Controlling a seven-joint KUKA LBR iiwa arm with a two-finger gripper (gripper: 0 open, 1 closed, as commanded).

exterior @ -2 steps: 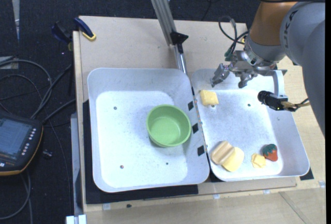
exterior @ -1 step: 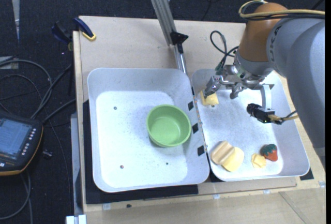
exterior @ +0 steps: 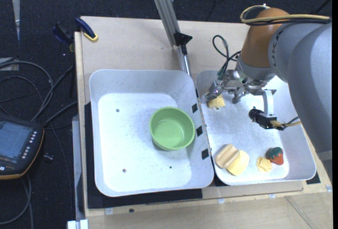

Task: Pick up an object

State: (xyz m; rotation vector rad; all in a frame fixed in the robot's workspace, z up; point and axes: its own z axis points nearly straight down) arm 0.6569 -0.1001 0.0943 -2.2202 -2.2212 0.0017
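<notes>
- I see the grey arm [exterior: 301, 58] coming in from the right; it covers the upper part of the right bin, and its orange band is above the wrist.
- The left bin [exterior: 113, 117] is the big white tray on my left side of the bench [exterior: 132, 43]. It holds one thing, a green bowl [exterior: 172, 128], upright, near the bin's right wall.
- The right bin [exterior: 253, 138] lies just beside it, and the two rims are touching in the middle.
- The gripper [exterior: 221, 91] hangs low over the far left corner of the right bin, close to the rim between the bins.
- A small yellow object [exterior: 215, 101] is directly under the fingertips, touching or almost touching them. I cannot tell if the claw is open or closed, or if it really grips this piece.
- A pale yellow block [exterior: 232, 159] lies at the near edge of the right bin.
- To its right is a smaller yellow piece [exterior: 264, 164], and a red toy with a green top [exterior: 275, 155] is touching it.
- A black cable end [exterior: 262, 118] hangs below the wrist, over the bin floor.
</notes>
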